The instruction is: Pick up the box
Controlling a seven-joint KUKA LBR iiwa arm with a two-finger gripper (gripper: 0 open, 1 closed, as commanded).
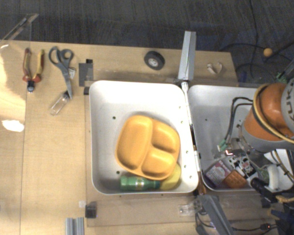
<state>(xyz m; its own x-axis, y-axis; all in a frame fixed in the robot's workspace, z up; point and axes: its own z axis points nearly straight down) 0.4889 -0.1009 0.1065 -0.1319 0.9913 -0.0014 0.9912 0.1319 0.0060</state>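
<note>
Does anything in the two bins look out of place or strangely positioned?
Yes. In the left bin, the yellow divided tray lies tilted, resting over a green bottle and a yellow object rather than flat on the floor.

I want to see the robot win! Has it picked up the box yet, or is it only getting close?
Only getting close. Done: the grey arm with the orange band has reached into the right white bin. In hand: its gripper sits low over the small dark purple and brown box at the bin's near edge. Left: grabbing and lifting, since the box lies on the bin floor.
</note>
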